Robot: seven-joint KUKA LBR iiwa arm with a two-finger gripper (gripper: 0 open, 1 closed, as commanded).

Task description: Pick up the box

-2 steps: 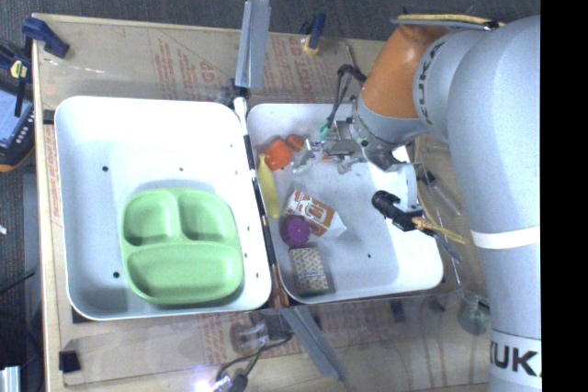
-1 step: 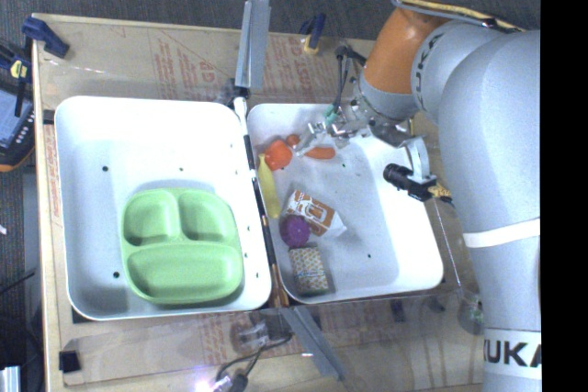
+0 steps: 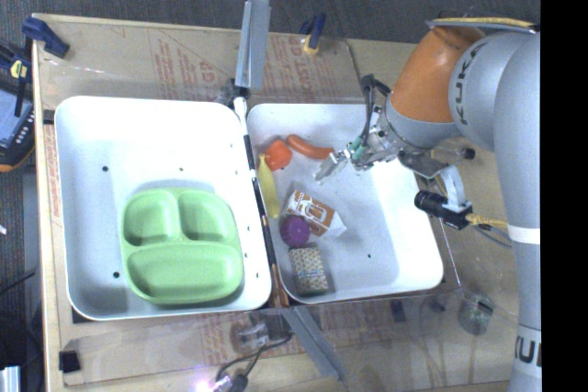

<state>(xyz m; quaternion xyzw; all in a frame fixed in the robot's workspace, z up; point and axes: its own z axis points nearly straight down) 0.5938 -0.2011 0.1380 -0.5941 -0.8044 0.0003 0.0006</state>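
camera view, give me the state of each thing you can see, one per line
end effector: above the right bin, nothing seen between its fingers
box: lying flat by the right bin's near wall
green tray: flat in the left bin
purple ball: resting against the white packet
orange carrot: lying on its side

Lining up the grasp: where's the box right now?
The box lies in the right bin, near its front-left corner, just below the purple ball and the snack packet.
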